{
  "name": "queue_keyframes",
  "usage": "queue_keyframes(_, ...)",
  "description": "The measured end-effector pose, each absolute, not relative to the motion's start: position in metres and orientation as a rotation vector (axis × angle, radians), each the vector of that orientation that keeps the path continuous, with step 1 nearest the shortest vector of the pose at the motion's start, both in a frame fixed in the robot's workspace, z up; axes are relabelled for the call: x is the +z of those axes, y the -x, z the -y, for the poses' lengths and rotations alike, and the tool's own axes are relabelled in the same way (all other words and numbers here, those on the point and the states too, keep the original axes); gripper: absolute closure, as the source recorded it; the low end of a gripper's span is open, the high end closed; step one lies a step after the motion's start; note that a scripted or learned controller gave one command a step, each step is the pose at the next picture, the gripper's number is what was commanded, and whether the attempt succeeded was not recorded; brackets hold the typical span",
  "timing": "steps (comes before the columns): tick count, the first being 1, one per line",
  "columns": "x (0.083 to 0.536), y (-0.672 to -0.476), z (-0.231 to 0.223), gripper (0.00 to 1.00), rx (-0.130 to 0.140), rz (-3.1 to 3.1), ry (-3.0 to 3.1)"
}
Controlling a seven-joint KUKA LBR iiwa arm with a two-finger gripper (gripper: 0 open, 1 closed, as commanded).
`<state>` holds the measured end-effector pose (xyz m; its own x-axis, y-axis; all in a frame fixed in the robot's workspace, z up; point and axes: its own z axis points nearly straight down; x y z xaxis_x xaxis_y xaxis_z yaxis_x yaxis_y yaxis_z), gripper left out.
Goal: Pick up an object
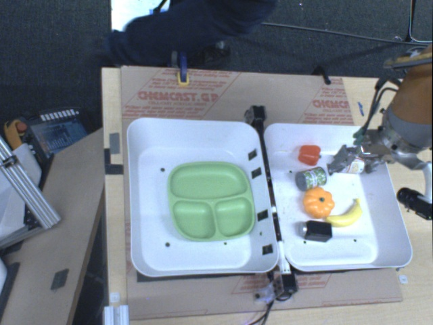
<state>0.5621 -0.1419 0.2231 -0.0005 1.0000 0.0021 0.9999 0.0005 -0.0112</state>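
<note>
**Gripper low over the right bin**

We see the gripper [344,160] in the right bin [389,249], jaws apart with nothing between them. The can [311,179] lies just beside them, lower left. The red pepper [309,154], pumpkin [318,202], banana [345,214] and black block [316,231] sit nearby.

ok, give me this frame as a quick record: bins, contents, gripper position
left bin: holds a green divided tray
right bin: holds five loose items
items: red pepper, small can lying on its side, orange pumpkin, banana, black block
contacts: banana rests against the pumpkin
gripper: low over the right bin's upper part, just right of the can and pepper
held: nothing visible between the fingers
</note>
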Motion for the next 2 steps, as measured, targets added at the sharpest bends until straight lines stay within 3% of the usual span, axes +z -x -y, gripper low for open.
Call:
queue_keyframes(1,0.23,-0.565,0.142,0.0,-0.001,2.226,2.219)
queue_keyframes(2,0.188,-0.563,0.14,0.0,0.002,2.221,2.218)
